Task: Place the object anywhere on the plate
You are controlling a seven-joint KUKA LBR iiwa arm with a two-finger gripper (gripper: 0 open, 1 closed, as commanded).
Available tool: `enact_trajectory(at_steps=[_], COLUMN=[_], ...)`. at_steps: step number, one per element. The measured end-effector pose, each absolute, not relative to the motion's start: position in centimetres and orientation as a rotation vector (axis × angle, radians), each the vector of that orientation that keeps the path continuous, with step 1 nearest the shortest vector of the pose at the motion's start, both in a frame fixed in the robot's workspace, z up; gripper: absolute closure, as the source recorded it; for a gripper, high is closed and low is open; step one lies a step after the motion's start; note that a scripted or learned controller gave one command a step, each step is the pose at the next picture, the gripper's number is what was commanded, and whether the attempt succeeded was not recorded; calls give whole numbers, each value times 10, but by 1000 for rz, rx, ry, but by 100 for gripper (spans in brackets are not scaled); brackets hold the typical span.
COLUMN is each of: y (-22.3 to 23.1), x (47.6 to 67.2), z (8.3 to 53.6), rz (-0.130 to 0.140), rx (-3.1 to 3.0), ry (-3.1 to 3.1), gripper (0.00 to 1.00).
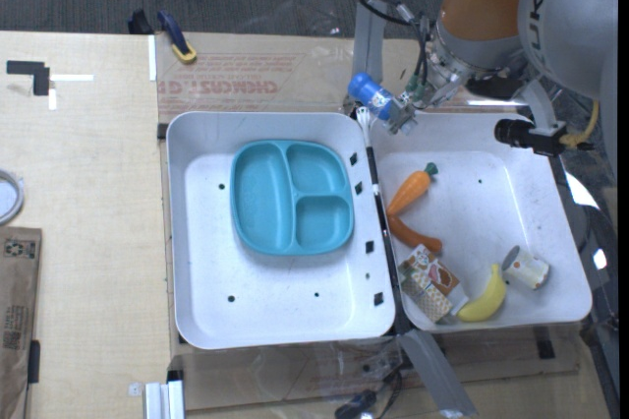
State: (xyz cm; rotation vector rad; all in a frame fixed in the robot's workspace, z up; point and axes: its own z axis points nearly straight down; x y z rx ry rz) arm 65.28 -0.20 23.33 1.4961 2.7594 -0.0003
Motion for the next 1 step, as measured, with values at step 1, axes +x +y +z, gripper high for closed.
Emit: enact_trajectory(at_steps=[1], y=[50], x=[570], z=[209], rz=[-3], rx=[1247], ry=[2885], gripper=[100])
